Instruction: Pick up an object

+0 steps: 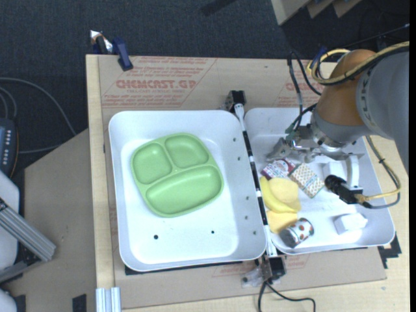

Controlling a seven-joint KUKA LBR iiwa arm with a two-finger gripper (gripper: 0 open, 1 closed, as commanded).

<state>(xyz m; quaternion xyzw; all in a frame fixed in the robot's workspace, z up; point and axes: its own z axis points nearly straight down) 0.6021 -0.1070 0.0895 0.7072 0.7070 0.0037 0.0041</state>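
My gripper (294, 147) hangs over the back part of the right bin (380, 229), low above its floor. Just in front of it lie a red-and-white packet (276, 169) and a checkered packet (307, 179). A soft yellow object (281, 199) rests against the bin's left wall, and a small can (298, 231) lies on its side at the front. A white block (349, 223) sits at the front right. I see nothing held in the gripper.
The left bin (130, 239) holds a green divided plate (176, 173). The two bins meet at a black-clipped edge (250, 168). The arm's grey body and orange band (344, 90) cover the right bin's back right corner.
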